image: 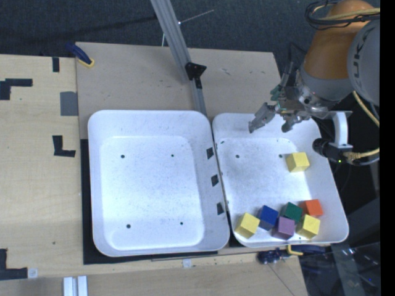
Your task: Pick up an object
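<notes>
My gripper hovers over the far edge of the right bin, its two fingers spread apart with nothing between them. A lone yellow cube lies in that bin, below and to the right of the gripper. Along the bin's near edge sits a cluster of cubes: yellow, blue, purple, green, orange and another yellow.
The left bin lies beside the right one. A slanted metal pole with a black clamp rises behind the bins. The arm's orange band fills the upper right. Black tape marks dot the bench at left.
</notes>
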You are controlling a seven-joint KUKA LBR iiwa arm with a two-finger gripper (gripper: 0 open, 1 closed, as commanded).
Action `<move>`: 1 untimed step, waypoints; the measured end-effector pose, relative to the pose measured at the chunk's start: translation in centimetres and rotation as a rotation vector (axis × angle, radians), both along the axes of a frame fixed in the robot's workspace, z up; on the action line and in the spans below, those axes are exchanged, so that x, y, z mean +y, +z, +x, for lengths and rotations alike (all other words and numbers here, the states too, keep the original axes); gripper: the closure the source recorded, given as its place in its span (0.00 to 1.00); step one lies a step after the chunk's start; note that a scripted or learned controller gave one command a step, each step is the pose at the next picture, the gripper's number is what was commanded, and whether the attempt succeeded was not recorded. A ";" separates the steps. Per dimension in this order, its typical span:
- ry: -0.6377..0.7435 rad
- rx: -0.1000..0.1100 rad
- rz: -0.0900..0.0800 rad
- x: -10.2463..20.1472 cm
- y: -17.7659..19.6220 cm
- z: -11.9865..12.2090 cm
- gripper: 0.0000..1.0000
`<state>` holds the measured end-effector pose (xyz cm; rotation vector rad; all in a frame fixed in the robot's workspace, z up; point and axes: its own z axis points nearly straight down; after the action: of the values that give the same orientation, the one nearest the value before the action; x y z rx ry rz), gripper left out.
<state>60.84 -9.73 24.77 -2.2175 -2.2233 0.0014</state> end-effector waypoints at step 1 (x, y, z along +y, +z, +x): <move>0.000 0.000 0.000 0.0 0.0 0.0 0.00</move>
<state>60.84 -9.74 24.77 -2.2176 -2.2236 0.0009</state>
